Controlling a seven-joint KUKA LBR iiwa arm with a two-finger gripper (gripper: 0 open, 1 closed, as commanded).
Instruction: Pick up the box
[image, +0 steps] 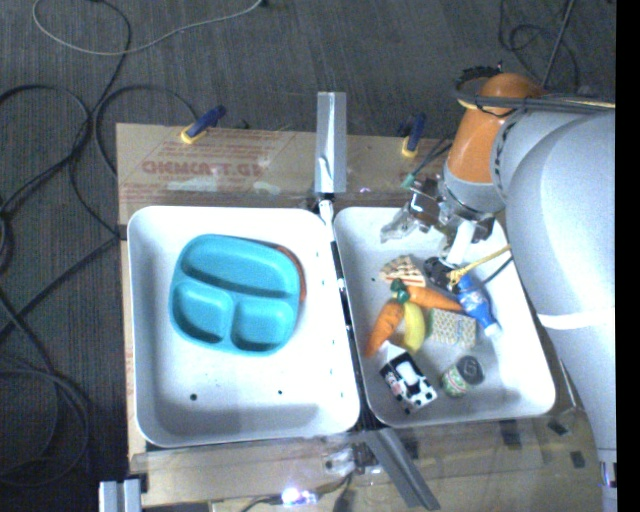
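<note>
On the bench lay brown cardboard, dark carpet and loose cables around it. A blue divided tray filled the left bin, margins bare. The right bin held crowded toys; the box sat by its near edge. The gripper hovered at its far edge, jaws apart, holding nothing.

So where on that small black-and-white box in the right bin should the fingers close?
Probably across the short sides of the box, coming straight down. It lies flat and skewed near the front wall of the right bin, with a carrot close on its upper left, so the fingers should turn to match.
</note>
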